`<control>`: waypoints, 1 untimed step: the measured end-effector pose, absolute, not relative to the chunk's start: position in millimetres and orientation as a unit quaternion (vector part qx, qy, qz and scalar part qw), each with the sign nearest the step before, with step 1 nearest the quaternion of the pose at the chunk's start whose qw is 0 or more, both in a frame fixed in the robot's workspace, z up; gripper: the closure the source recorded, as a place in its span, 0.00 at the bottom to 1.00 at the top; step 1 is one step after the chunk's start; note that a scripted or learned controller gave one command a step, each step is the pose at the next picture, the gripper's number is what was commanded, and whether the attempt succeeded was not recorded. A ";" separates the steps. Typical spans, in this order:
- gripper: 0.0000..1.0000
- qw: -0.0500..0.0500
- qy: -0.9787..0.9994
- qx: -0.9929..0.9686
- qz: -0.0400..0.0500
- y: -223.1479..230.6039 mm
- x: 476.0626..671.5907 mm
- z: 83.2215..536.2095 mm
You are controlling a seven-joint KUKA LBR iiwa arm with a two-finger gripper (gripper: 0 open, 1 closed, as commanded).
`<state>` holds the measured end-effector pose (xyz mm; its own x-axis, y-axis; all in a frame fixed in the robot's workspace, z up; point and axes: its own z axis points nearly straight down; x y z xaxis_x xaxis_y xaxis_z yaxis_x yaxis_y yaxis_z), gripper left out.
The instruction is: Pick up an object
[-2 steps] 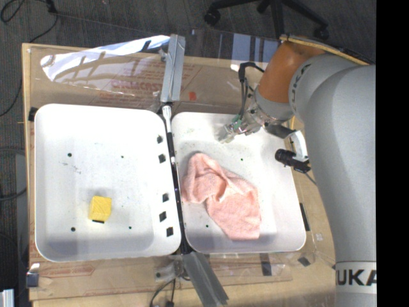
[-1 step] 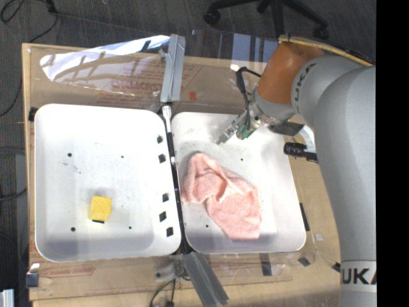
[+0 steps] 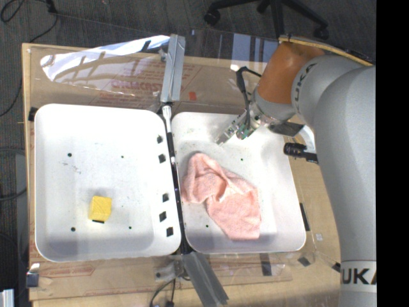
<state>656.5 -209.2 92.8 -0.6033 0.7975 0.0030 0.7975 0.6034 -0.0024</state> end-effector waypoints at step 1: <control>1.00 0.003 -0.886 -0.463 0.001 -209.8 654.3 92.5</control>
